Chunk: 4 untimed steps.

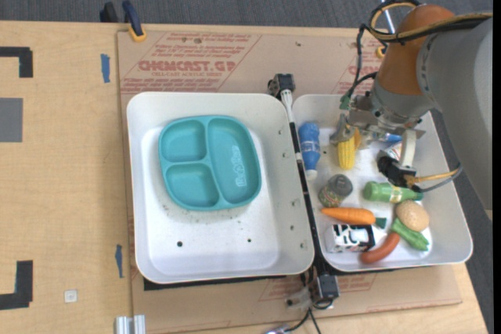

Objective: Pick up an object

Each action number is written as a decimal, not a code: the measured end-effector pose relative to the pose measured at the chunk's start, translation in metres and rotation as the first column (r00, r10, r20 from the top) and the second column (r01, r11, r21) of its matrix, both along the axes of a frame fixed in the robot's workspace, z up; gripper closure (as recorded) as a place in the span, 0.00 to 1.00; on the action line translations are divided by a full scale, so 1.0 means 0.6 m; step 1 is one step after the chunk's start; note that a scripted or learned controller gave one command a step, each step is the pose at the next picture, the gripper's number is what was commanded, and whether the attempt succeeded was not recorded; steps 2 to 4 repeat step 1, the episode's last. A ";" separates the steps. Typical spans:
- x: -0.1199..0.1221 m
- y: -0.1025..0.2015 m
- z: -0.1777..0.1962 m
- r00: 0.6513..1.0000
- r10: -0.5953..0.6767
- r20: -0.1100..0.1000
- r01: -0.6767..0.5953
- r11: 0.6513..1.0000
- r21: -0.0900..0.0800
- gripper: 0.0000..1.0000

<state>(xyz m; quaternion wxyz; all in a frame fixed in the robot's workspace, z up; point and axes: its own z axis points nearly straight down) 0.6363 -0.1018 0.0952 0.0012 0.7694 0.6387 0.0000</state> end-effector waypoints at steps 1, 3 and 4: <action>-0.102 0.058 0.149 0.956 -0.292 -0.005 0.292 0.956 0.002 1.00; -0.102 0.058 0.149 0.956 -0.292 -0.005 0.292 0.956 0.002 1.00; -0.102 0.058 0.149 0.956 -0.292 -0.005 0.292 0.956 0.002 1.00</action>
